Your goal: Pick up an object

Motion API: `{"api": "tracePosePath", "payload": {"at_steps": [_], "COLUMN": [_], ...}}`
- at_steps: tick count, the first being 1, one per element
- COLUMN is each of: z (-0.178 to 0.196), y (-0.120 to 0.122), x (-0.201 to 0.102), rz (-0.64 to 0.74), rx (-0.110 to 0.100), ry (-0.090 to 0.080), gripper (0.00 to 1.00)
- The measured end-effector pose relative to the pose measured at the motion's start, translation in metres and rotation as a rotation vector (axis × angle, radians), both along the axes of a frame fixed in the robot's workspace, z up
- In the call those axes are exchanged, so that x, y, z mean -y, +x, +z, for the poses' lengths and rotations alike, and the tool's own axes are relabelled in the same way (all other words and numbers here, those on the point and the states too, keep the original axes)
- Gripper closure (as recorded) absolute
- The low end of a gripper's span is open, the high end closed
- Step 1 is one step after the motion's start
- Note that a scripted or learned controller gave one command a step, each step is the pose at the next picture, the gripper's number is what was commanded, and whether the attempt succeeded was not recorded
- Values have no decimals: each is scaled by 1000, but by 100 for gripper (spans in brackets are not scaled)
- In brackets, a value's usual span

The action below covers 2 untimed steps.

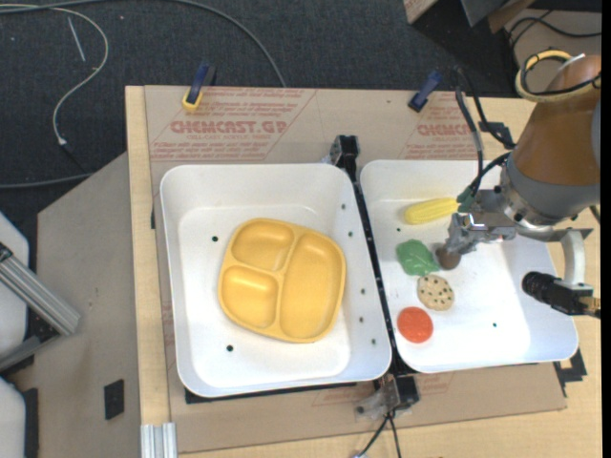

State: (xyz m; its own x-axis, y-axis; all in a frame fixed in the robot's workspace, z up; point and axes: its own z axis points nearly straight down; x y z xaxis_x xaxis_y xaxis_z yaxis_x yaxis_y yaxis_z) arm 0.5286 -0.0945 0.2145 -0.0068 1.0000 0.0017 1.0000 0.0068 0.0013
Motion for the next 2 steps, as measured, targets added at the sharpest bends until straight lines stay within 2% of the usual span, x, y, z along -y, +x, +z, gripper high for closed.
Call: {"api": "tracePosePath", "payload": {"at_steps": [1, 2], "z": [-5, -11], "y": [18, 25], "x": [-60, -113], "rz": [1, 0], "rx": [0, -1], "ry": [1, 1], "gripper": [100, 100]}}
